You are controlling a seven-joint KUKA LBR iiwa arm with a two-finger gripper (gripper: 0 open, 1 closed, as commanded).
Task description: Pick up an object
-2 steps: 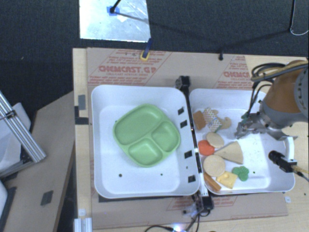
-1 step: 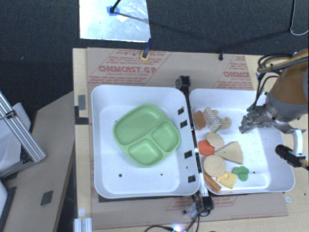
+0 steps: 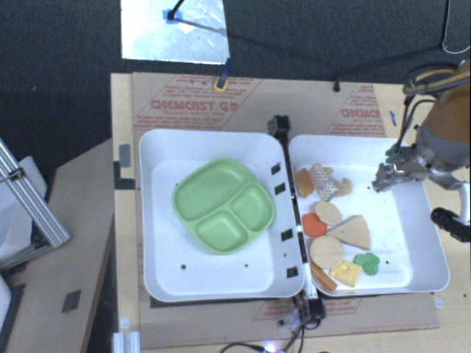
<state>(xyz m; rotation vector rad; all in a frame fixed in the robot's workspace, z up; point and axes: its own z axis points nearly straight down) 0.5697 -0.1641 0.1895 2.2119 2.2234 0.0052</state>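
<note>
White and shallow, the left bin (image 3: 158, 271) on the counter (image 3: 125, 219) carries a green divided plate (image 3: 223, 205) near its middle. The right bin (image 3: 419, 248) keeps its toy food crowded along its left edge: a tan wedge (image 3: 352, 232), a round beige disc (image 3: 327, 251), a red piece (image 3: 313, 225), a yellow block (image 3: 346, 273) and a green lump (image 3: 367, 262). The pincer (image 3: 384, 176) hangs over that bin's far right part, apart from the food; whether it is released or clenched, I cannot tell.

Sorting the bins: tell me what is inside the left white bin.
The left white bin holds one light green divided plate with three compartments, nothing in them. The bin floor beneath the plate is covered.
</note>
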